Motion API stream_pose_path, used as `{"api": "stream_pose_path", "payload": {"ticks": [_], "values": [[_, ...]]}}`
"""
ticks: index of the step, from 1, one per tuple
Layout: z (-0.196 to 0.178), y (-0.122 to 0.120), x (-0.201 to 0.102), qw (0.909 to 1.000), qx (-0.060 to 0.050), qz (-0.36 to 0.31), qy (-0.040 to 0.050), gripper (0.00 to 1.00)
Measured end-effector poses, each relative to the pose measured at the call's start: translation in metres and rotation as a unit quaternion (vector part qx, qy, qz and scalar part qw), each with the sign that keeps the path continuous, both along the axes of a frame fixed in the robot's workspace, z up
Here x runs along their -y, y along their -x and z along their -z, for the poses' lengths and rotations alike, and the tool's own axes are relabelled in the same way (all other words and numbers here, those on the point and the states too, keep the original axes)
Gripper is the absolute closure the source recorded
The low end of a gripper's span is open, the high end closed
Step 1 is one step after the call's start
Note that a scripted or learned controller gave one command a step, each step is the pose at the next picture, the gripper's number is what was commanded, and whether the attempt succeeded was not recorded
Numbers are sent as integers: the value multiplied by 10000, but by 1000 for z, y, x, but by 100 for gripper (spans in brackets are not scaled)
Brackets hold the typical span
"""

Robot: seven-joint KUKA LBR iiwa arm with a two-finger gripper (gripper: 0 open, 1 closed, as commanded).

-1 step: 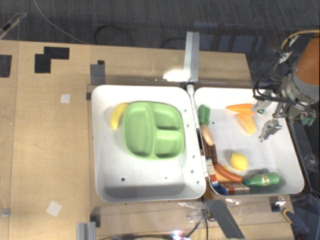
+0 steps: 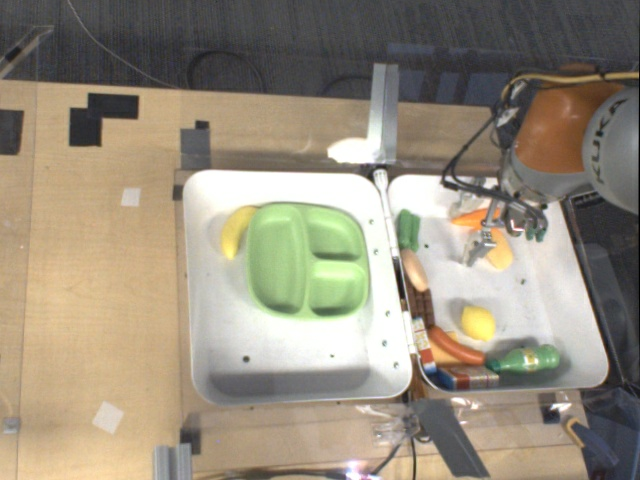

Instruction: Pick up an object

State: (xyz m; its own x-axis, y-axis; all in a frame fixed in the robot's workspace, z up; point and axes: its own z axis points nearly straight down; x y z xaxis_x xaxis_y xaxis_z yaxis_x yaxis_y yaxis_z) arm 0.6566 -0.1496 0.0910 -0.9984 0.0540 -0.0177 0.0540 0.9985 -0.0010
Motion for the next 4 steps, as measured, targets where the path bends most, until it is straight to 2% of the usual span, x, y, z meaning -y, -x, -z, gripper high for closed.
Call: {"api": "stream_pose_path", "payload": {"ticks": [1, 2, 3, 4], "values": [[2, 66, 10, 9997, -32, 227, -2, 0], [2, 56, -27, 9977, -17, 672, -15, 0], [-14, 52, -28, 9979, 62, 638, -5, 100], [-78, 15, 28, 9998, 0, 180, 12, 100]]}}
